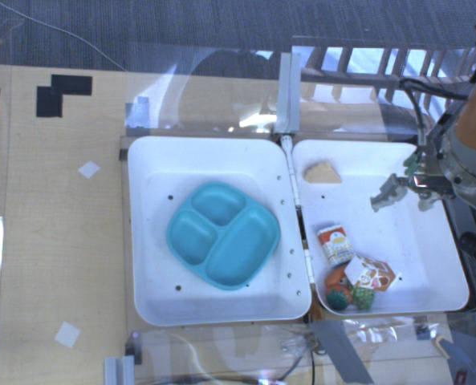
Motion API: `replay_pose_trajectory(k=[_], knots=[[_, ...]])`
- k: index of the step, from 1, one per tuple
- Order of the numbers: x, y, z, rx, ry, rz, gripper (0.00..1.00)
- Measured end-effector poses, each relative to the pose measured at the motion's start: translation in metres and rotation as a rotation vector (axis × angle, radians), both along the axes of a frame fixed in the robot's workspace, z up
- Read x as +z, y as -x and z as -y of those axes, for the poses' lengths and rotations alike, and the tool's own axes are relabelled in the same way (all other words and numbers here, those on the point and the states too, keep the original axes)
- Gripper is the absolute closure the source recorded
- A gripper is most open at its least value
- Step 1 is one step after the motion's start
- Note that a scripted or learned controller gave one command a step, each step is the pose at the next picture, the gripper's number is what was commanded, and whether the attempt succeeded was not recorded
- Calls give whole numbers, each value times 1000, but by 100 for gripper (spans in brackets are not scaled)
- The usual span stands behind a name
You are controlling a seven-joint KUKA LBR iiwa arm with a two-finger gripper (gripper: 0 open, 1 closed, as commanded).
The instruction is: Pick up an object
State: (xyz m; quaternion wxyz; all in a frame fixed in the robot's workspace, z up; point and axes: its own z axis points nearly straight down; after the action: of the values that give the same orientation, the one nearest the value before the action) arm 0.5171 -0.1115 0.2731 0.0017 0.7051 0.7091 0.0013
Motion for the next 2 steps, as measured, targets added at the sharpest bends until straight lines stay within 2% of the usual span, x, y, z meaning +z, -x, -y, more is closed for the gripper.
replay_pose_trajectory(k=[1,2], knots=[[-101,30,-26,-5,-1,-3,0],[-100,30,-26,-6,-1,-2,0]])
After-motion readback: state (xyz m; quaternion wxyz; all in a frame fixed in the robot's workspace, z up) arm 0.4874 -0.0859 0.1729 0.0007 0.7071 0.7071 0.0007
